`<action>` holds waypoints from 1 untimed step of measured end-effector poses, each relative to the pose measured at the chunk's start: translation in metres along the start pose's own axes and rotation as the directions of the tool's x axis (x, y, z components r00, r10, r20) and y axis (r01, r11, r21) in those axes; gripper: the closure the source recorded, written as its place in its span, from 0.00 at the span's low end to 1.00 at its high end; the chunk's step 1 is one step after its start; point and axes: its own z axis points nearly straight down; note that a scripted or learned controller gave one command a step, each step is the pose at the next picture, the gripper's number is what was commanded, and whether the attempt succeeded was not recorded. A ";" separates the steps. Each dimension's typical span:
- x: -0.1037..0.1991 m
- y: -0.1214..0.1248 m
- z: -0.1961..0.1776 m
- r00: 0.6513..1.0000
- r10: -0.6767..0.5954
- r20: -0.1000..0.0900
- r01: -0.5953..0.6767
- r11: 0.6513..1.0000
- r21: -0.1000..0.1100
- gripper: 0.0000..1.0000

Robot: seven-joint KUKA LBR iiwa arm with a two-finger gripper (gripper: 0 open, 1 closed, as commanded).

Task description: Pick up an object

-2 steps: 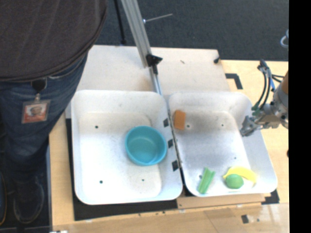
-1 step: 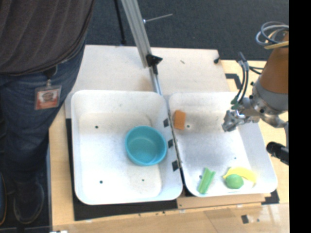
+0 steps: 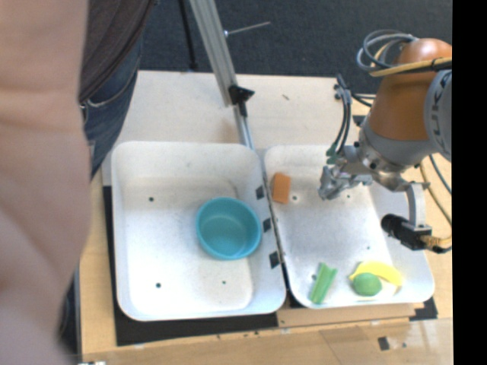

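Right bin (image 3: pixel 358 226) holds the candidates: an orange block (image 3: pixel 281 188) lies near its left wall; a green stick (image 3: pixel 323 283) and a green ball (image 3: pixel 367 284) on a yellow piece (image 3: pixel 384 273) sit along the front edge. Gripper (image 3: pixel 329 189) hangs over the bin's upper middle, just right of the orange block and apart from it; nothing sits between the fingers, and how far they are parted cannot be told. Left bin (image 3: pixel 152 226) carries a blue bowl (image 3: pixel 227 228), upright, near the dividing wall.
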 end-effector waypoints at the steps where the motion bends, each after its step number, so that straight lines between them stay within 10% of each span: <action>1: 0.057 0.020 0.009 1.000 -0.001 -0.001 0.001 1.000 0.000 1.00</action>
